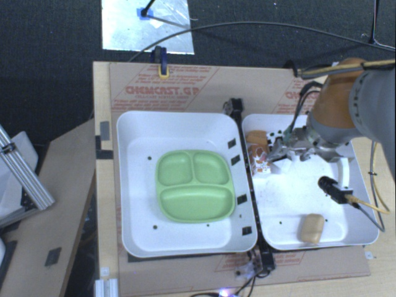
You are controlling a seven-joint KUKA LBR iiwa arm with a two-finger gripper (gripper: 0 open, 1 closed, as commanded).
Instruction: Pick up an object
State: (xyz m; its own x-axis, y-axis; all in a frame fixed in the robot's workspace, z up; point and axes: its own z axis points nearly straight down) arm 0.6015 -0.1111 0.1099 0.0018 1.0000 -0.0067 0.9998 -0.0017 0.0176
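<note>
Nearest the camera, in the near right corner of the right bin (291, 197), a tan block (311, 229) lies alone, well apart from the action. Across the divide, the left bin (139, 166) carries a green divided plate (195, 185), flat in its middle.

Further up the right bin, a red-and-white packet (261, 164) lies close against the bin's left wall. Just beyond it is a brown lump (257, 138), and the two are touching or very nearly so.

And here are the fingers (278, 150), low over the bin floor just to the right of both pieces. They sit about level with where packet and lump meet, and they point left at them. Wide or narrow? Can't tell from this angle, because the metalwork blurs together.

Behind them the arm (374, 104) comes in from the right, with its orange band (334, 101) above the wrist. The wrist bends down and leftward over the far half of the bin.

Farthest back on the desk (104, 197), a blue clamp (161, 59) sits at the far edge.
</note>
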